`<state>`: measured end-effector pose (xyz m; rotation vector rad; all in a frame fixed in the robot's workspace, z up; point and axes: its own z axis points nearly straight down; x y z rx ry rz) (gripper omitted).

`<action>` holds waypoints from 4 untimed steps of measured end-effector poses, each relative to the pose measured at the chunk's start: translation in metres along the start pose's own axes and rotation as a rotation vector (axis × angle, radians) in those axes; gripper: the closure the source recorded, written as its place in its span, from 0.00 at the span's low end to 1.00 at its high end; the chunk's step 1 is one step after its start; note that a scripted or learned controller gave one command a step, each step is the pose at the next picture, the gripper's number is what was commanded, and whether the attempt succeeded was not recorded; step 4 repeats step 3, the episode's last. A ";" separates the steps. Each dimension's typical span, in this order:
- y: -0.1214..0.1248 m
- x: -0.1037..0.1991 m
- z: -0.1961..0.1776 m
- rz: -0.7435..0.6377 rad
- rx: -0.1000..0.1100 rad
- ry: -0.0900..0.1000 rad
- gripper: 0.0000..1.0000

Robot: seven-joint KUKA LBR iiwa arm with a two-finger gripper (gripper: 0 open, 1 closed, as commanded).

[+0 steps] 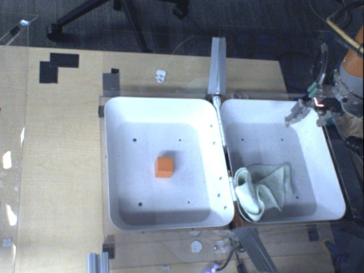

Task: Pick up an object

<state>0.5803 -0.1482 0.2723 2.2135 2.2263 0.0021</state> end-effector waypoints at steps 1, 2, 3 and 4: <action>0.012 -0.025 0.163 -0.041 0.002 0.001 0.00; 0.014 -0.024 0.151 -0.043 -0.003 0.000 1.00; 0.041 0.026 0.030 -0.105 -0.005 0.000 1.00; 0.041 0.026 0.030 -0.105 -0.005 0.000 1.00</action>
